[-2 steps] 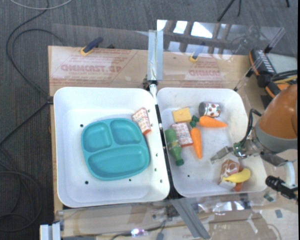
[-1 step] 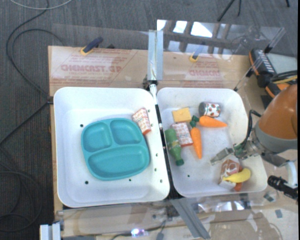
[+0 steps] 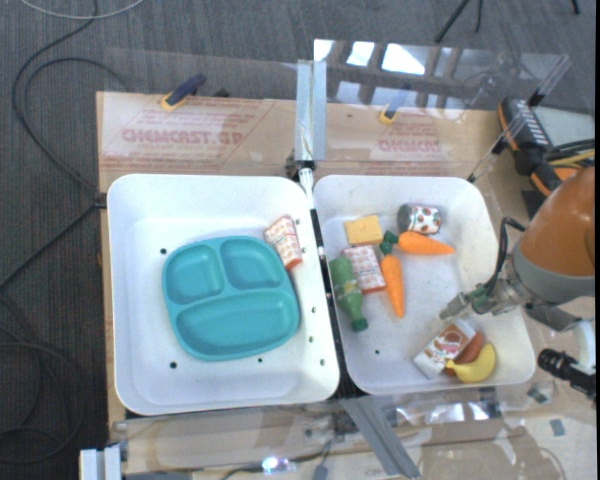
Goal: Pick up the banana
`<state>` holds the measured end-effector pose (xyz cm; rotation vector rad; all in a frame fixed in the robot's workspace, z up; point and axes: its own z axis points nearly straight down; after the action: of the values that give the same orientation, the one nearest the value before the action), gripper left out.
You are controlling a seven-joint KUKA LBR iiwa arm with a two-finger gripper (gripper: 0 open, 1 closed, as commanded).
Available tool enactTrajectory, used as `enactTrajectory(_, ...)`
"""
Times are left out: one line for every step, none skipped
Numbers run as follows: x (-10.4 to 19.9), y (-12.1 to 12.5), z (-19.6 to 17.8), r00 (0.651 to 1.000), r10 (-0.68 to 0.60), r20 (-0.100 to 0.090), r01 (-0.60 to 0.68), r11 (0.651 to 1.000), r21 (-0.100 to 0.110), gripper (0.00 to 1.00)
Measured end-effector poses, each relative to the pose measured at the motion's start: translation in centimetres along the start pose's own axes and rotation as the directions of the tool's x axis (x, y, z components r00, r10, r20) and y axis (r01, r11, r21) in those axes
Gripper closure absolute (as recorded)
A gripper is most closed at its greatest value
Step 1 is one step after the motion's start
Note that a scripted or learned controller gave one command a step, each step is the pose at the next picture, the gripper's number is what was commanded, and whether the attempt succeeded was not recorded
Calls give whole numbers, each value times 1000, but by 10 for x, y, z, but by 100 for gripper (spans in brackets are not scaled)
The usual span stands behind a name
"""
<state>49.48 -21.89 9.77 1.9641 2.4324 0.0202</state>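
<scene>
The yellow banana (image 3: 477,366) lies in the front right corner of the right bin (image 3: 400,378), curved against the bin's wall. A small red item (image 3: 468,347) and a white carton (image 3: 439,352) press against its left side. My gripper (image 3: 468,304) hangs a short way behind the banana, near the bin's right wall, and is apart from it. The orange band of the arm (image 3: 570,233) sits above it at the right.
The right bin also holds two carrots (image 3: 392,284), a yellow block (image 3: 363,231), a can (image 3: 420,218), a pink packet (image 3: 364,268) and a green bottle (image 3: 347,294). The left bin holds a teal divided plate (image 3: 230,296) and a snack packet (image 3: 284,243).
</scene>
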Motion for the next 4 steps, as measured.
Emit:
enactTrajectory(2, 0, 1, 1000, -3, -5, 3, 1000, 3, 0)
enactTrajectory(-4, 26, -16, 1000, -14, -7, 14, 1000, 23, 0)
enactTrajectory(-3, 7, -27, 1000, -30, -6, 30, 999, 25, 0)
enactTrajectory(4, -1, 6, 999, -43, -12, 43, 999, 5, 0)
